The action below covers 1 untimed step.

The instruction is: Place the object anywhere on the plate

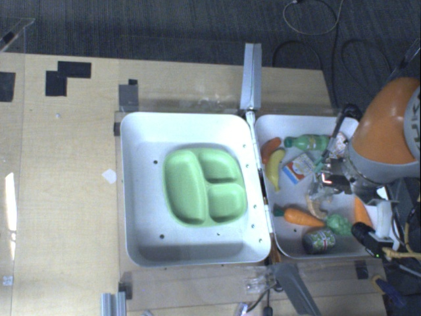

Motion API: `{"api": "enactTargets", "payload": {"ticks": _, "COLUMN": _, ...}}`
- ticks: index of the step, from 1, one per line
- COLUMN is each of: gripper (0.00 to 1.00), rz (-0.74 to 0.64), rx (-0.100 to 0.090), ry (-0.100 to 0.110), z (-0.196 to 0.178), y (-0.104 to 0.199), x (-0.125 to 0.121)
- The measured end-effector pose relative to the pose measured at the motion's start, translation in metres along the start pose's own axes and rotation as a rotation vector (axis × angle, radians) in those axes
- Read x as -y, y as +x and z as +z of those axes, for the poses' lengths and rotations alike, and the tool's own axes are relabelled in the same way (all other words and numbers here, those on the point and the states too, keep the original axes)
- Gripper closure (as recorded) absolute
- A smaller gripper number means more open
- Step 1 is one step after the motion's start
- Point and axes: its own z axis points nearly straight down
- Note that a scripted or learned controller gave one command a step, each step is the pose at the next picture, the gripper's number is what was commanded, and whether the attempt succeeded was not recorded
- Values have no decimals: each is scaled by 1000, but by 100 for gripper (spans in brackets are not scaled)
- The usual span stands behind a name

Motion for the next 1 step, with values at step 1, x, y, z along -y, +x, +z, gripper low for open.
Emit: {"api": "enactTargets", "payload": {"ticks": 1, "gripper": 100, "rz": -265, "rx": 2, "ry": -2, "z": -30, "y": 82, "x": -10}}
